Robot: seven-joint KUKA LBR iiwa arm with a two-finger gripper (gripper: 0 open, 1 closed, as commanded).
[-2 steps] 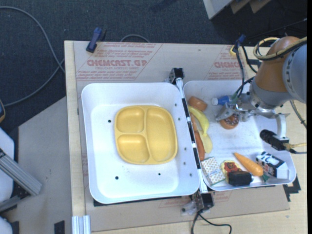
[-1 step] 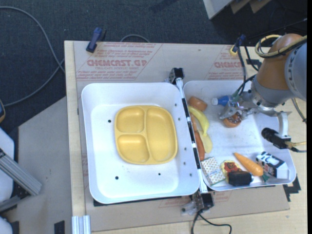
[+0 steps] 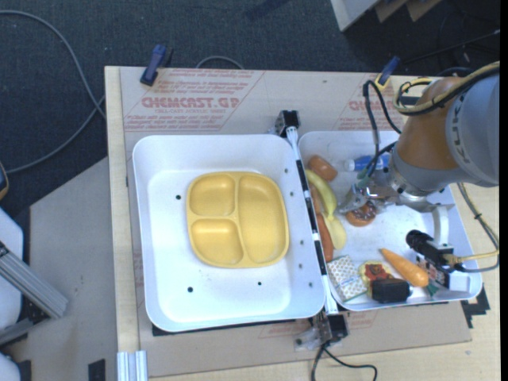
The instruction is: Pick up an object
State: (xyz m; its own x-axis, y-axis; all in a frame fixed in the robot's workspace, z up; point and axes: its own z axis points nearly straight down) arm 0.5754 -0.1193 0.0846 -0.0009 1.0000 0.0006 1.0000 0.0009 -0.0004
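The arm reaches into the right bin (image 3: 464,288) with its end effector (image 3: 363,201) low over the bin's middle, just above a small round brown-and-red item (image 3: 361,215). Whether the end effector is open or closed cannot be told, and nothing is visibly held, so the pick looks not yet done: the grasp and the lift remain.

The likeliest target is that round item; being roughly round, it has no clear long axis. It lies near the bin's centre, just beside a banana (image 3: 324,201), which runs along the bin's left wall with its long axis from the far edge toward the near edge. A carrot (image 3: 403,267) lies toward the near right corner, long axis slanting from the centre to that corner, thin end toward the centre. A black block (image 3: 390,291) and a white packet (image 3: 346,276) sit along the near edge.

The left bin (image 3: 155,213) holds a yellow divided plate (image 3: 238,219) at its centre, well apart from the arm.
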